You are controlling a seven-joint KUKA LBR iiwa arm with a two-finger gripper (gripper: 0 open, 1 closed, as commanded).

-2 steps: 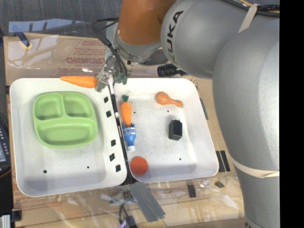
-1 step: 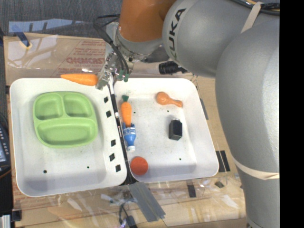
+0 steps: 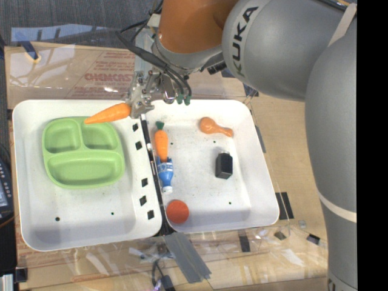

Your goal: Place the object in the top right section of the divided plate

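Plate [image 3: 83,153], green and divided, lay in the left bin [image 3: 36,223]. A carrot [image 3: 109,113] hung tilted over its top right section, thick end clamped in the jaws of the gripper [image 3: 138,105]. In the right bin [image 3: 254,180] were a smaller carrot [image 3: 160,141], a blue bottle [image 3: 165,174], a red ball [image 3: 177,211], an orange drumstick toy [image 3: 213,127] and a black block [image 3: 224,165].

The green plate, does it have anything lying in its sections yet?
No, the green plate has bare sections; the carrot in the gripper hangs at its top right edge.
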